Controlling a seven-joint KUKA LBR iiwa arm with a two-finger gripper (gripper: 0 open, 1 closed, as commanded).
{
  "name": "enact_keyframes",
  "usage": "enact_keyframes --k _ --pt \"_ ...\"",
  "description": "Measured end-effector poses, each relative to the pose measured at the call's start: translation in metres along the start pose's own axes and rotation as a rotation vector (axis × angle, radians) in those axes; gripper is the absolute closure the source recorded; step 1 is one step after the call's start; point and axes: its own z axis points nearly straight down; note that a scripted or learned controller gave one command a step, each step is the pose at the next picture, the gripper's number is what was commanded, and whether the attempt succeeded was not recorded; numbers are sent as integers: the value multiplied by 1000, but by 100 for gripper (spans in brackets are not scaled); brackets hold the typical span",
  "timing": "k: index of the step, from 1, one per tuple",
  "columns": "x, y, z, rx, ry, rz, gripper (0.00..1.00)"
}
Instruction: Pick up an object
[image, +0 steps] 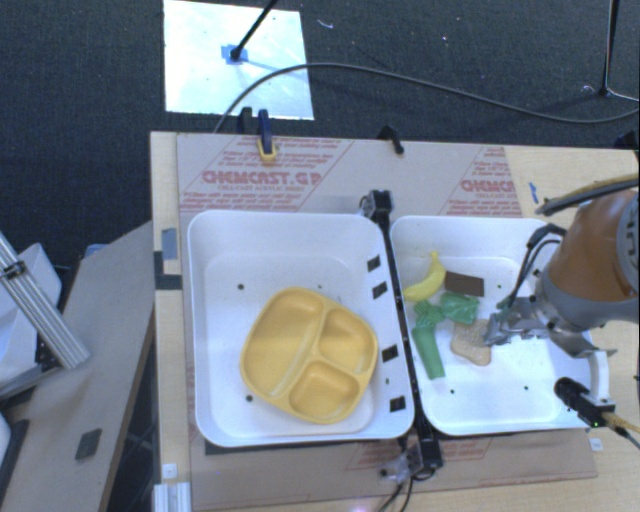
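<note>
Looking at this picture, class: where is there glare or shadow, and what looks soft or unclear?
Camera view: glare on the pale floor sheet; soft shadow along the left bin inner wall; yellow tray evenly lit; gripper blurred over the tan item.

Two white bins (300, 228) were counted on the worktop (340, 165). One yellow divided tray (308, 353) was seen. One banana (426, 281), one brown block (463, 283), one green toy (437, 327) and one tan piece (469, 347) were tallied.

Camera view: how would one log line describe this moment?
stage: reaching | hand: over right bin, at tan piece | nearby: banana, green toy | left bin: yellow tray
</note>
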Motion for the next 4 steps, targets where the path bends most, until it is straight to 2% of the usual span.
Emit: enact_keyframes --k 1,2,3,4 --pt "4 3 -63 4 -3 -3 100" --pt "8 15 -116 4 -3 -4 100" --pt "8 17 -163 6 -3 -4 100" --pt "62 22 -168 8 0 -8 100"
